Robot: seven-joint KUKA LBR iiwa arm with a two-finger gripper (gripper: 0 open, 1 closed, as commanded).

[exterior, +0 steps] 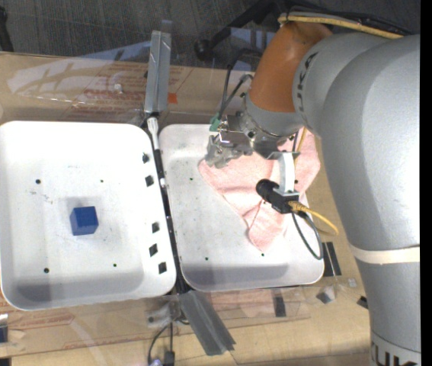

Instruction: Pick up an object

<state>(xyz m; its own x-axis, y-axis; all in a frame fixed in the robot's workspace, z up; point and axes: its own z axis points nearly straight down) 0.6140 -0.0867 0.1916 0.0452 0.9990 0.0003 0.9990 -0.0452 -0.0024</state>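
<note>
My arm (353, 120) takes up the most room, grey with its orange band, coming in from the right and bending down over the right bin (200, 258). That right bin is my landmark. Directly to its left, sharing a divider, sits the left bin (17, 151), and both rest on the brown surface (71, 82).

Inside the right bin, spread across its upper right part, I see a pink cloth (255, 204), rumpled, with one corner trailing down toward the bin's lower middle. The gripper (222, 145) is down at the cloth's upper left edge, near the top of the right bin, and it looks to be touching or pressing into the fabric there. I cannot tell from this angle how far the fingers are spread, or whether any cloth sits between them.

A black and yellow cable (292, 203) hangs off the wrist across the cloth.

Well away from the right bin, in the left bin's lower left part, lies a small blue cube (84, 219), alone
</note>
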